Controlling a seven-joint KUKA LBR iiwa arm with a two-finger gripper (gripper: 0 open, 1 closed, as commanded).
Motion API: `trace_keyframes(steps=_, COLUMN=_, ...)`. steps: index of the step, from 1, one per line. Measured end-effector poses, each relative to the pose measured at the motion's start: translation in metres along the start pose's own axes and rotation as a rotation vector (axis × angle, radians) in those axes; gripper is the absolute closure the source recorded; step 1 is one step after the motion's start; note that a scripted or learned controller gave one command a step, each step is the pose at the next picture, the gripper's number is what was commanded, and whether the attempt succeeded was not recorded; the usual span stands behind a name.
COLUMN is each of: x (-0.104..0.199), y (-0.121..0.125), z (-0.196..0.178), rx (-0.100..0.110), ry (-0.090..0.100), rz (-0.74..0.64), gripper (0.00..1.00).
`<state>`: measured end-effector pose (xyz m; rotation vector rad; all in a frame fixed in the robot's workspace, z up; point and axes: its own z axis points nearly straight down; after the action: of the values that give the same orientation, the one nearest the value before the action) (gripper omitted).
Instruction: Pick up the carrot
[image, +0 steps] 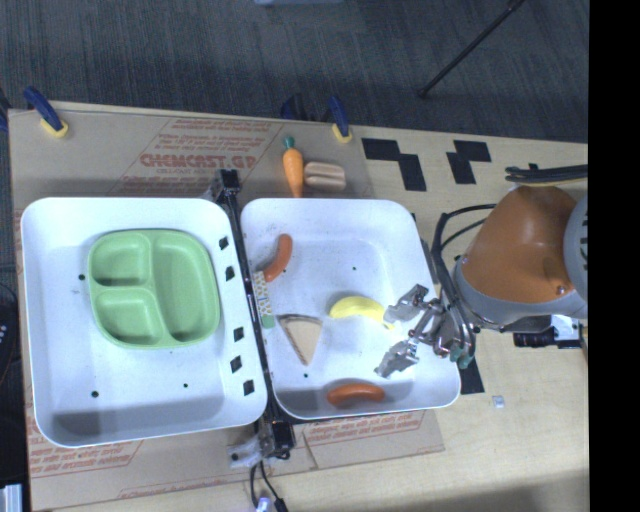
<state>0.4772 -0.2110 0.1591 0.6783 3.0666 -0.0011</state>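
Lying outside the bins, carrot (292, 170) upright, green top up-frame

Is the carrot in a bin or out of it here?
Out. The carrot lies on the cardboard beyond the right bin's far rim, beside a small tan block, apart from the gripper.

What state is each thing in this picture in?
carrot: lying outside the bins, beside a bun
green plate: in left bin, upright
banana: lying in right bin
gripper: open, above right bin, holding nothing
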Motion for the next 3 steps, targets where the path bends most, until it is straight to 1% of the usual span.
trace_keyframes(steps=1, x=0.006, y=0.009, z=0.068, rx=0.001, ry=0.006, rz=0.596, gripper=0.0)
trace_keyframes(steps=2, x=0.0, y=0.0, z=0.028, rx=0.0, ry=0.001, rz=0.21, gripper=0.0)
trace_keyframes(steps=3, x=0.0, y=0.0, z=0.018, rx=0.001, ry=0.0, rz=0.207, gripper=1.0)
